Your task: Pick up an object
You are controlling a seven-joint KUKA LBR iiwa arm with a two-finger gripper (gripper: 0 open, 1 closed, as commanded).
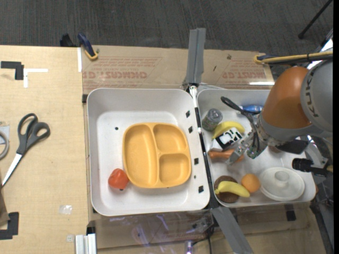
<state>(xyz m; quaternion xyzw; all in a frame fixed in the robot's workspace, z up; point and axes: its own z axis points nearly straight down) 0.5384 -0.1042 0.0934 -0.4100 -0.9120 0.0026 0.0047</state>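
Two white bins are sitting side by side on our bench. We are hovering our gripper over the right bin's carrot; whether it is gripping, we cannot tell.

Tabletop: we see a pale wood surface, bare along its left part.
Scissors: we find them lying flat near the left edge, black handles uppermost.
Cardboard sheet: we see it flat behind the bins.
Left bin: white, shallow.
Right bin: white, touching the left bin's side.
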